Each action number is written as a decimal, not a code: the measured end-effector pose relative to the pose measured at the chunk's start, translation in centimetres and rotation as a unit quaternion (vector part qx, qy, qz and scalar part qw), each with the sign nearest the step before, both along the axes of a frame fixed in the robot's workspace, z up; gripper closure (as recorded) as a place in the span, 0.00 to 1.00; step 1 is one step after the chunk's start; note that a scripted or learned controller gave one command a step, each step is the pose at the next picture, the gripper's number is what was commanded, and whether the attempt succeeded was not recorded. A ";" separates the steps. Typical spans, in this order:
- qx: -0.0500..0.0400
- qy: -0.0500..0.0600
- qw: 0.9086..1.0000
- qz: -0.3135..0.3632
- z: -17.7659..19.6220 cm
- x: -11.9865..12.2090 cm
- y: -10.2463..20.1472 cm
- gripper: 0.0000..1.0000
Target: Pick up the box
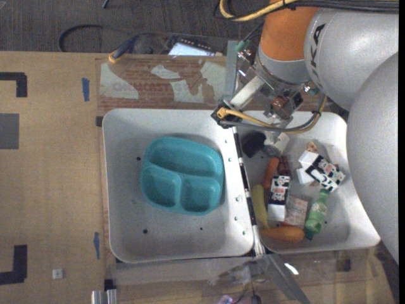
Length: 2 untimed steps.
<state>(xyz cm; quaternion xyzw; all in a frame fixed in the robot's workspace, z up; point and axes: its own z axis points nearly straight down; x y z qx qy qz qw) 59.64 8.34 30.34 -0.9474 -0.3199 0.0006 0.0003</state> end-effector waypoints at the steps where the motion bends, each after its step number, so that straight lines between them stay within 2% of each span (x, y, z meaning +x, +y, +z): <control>1: 0.001 0.001 0.998 0.060 -18.9 -2.0 4.1 0.00; 2: -0.006 -0.007 0.996 0.094 -20.9 -3.6 11.5 0.00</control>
